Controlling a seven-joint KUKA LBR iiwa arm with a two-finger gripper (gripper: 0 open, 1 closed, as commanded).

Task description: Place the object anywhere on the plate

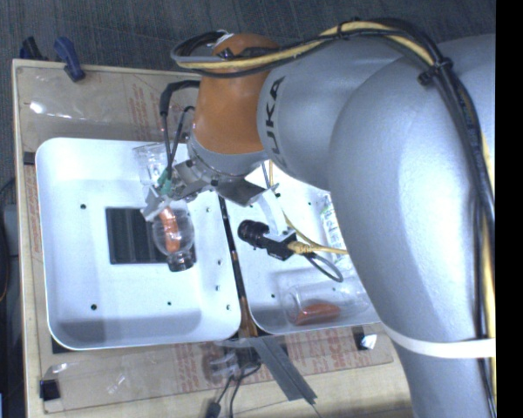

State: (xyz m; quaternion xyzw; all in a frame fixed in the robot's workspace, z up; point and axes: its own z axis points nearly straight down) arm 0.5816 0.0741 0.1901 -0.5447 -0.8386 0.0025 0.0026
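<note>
The clear bottle with orange contents (175,240) sits directly under the gripper (164,209), touching its tip and leaning slightly, dark cap end toward the near side. Whether the gripper is clamped on it or merely resting against it cannot be told from this angle. The bottle is over the left bin (45,233), just at the right edge of the dark rectangular plate (122,233) (it overlaps that edge a little in this view).

The plate's top is bare. White bin floor surrounds it on the left and near sides, and the dividing rims between the two bins run close by on the bottle's right. A crumpled clear wrapper (148,159) lies by the far wall of the left bin, close to the gripper. In the right bin (270,320) a clear packet with something red (315,310) rests near the near wall.

The arm (383,155) reaches in from the right across the right bin, its orange band (231,103) above the far rims and the wrist angled down and leftward into the left bin.
</note>
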